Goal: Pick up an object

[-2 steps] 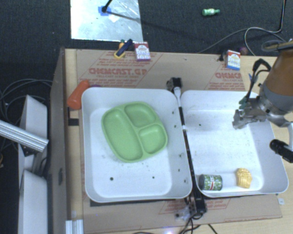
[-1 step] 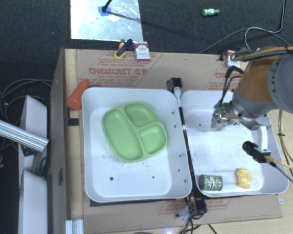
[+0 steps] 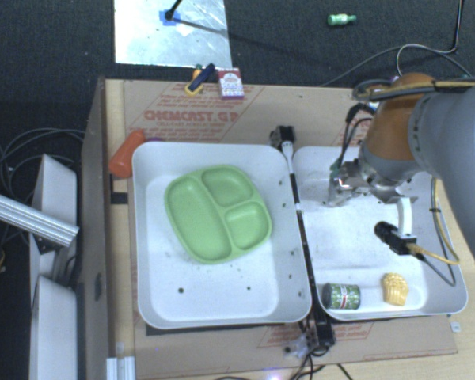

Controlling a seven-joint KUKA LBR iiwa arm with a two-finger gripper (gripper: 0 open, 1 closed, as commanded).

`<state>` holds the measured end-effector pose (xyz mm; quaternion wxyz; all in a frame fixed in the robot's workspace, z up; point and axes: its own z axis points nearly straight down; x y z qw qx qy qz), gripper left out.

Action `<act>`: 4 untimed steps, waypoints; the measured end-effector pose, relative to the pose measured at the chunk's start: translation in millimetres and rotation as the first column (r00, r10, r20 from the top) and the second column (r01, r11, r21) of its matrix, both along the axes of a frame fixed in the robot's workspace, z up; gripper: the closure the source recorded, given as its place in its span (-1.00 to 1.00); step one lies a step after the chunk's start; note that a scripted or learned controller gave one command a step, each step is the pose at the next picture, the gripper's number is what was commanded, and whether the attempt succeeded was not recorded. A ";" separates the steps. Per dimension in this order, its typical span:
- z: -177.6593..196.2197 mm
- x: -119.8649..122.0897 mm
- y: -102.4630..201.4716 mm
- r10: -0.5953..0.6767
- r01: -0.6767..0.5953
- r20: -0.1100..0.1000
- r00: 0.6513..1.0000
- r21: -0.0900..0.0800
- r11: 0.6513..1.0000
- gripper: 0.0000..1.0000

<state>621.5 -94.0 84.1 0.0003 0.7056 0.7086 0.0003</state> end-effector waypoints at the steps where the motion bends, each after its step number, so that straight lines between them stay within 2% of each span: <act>1: 87.8 48.3 -15.6 0.001 -0.001 0.005 1.000 -0.001 1.000 -1.00; 2: 38.8 47.3 4.1 0.001 -0.001 0.000 1.000 0.000 1.000 -1.00; 3: 35.5 47.6 10.5 0.001 -0.001 0.002 1.000 -0.001 1.000 -1.00; 4: 46.8 48.6 10.2 0.003 -0.003 0.005 1.000 -0.002 1.000 1.00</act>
